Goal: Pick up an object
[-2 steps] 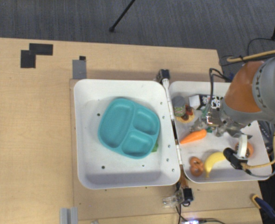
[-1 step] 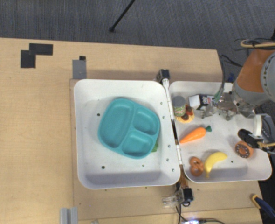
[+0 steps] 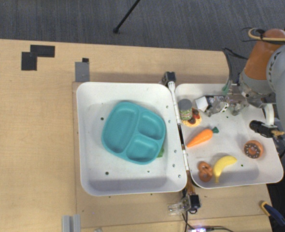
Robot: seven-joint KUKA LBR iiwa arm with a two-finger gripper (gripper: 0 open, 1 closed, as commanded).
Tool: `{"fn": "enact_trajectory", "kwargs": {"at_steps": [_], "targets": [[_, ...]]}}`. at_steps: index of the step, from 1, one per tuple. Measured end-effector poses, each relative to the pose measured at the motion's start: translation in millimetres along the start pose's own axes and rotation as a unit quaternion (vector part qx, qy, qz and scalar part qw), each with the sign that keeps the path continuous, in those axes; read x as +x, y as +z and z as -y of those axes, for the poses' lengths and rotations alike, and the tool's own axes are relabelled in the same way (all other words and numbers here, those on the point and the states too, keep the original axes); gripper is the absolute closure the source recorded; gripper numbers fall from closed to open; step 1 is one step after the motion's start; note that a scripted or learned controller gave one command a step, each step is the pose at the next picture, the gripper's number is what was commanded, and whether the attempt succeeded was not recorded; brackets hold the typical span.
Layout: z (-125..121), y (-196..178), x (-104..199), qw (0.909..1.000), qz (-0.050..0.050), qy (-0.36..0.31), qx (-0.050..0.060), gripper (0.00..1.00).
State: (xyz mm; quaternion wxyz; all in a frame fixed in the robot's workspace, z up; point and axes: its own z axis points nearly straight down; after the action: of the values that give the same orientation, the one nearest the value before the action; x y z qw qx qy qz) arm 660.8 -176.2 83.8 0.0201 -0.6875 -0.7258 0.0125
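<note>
The claw (image 3: 219, 105) is hovering over the far part of the right bin (image 3: 273, 175), open and gripping nothing. Nothing is picked yet; the carrot (image 3: 200, 137) and banana (image 3: 223, 165) are lying nearer.

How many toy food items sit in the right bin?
5: carrot mid-bin, banana and brown pastry at front, donut right, can at left. The hand may hide others.

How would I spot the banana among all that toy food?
Look in the right-hand white bin, along its near edge. The banana lies there beside a small brown pastry. It is the one yellow, curved piece; the carrot above it is orange and straight.
</note>
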Motion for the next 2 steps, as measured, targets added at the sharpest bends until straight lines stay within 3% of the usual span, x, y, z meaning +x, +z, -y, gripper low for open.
{"fn": "enact_trajectory", "kwargs": {"at_steps": [1, 2], "targets": [[-0.3, 0.1, -12.7, 1.0000, -0.001, -0.004, -0.001, 0.00], [-4.0, -1.1, 14.1, 0.9965, 0.007, -0.083, -0.010, 0.00]]}}
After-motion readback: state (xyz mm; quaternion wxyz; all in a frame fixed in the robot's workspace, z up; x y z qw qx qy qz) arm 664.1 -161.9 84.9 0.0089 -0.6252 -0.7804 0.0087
